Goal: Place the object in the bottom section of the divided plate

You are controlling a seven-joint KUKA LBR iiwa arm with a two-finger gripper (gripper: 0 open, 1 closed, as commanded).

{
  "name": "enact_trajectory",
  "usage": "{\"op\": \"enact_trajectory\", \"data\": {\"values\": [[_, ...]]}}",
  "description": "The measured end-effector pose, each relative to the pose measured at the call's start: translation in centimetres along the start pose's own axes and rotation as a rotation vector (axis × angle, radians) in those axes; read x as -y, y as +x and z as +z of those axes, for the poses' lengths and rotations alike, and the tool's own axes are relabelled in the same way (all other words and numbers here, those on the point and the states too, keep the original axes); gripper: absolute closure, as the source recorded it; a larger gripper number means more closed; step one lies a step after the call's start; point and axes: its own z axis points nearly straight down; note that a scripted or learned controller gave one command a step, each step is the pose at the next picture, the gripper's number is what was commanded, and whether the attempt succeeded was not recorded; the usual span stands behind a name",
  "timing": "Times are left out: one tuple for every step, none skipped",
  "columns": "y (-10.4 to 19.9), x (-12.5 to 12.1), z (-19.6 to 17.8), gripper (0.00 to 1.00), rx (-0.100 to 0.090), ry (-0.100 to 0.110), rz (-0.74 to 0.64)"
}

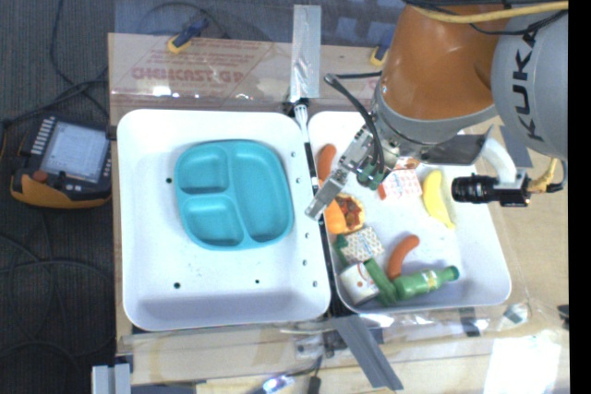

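Observation:
The blue divided plate [231, 192] lies in the left white bin [148, 291], with one long compartment on its right and two smaller ones on its left. My gripper [325, 197] hangs over the left side of the right bin [480, 277], close to the wall between the two bins. Its tip sits just above an orange and brown toy food piece [345, 215]. An orange sausage [325, 159] lies right behind the gripper. I cannot see anything held.
The right bin also holds a yellow banana [436, 197], a red-orange sausage [404, 254], a green bottle [423, 282], a chequered packet [363, 244] and a white and red carton [399, 186]. A handheld pendant [63, 160] lies on the floor at left.

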Motion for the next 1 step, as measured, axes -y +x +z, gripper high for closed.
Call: {"op": "enact_trajectory", "data": {"values": [[0.05, -0.05, 0.0, 0.0, -0.001, -0.001, -0.002]]}}
